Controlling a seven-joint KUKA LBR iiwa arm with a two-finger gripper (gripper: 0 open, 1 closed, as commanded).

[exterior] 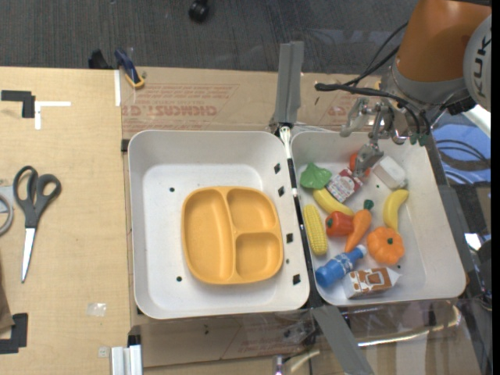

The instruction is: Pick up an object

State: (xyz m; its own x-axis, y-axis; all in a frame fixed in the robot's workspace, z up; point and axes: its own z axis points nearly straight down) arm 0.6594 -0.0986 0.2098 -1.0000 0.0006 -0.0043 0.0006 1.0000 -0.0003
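In right bin point(437, 287): two bananas point(395, 206) | one pumpkin point(386, 245) | end effector point(370, 155) grip state unclear

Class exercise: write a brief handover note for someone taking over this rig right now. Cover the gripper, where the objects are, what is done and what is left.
Gripper: over the far part of the right bin, above the toys; whether it is open or shut cannot be told, and nothing is seen held.
Right bin: green toy, corn, two bananas, carrot, pumpkin, blue bottle, small carton, white block.
Left bin: yellow divided plate.
Done: no pick visible.
Left: grasp and lift one object.
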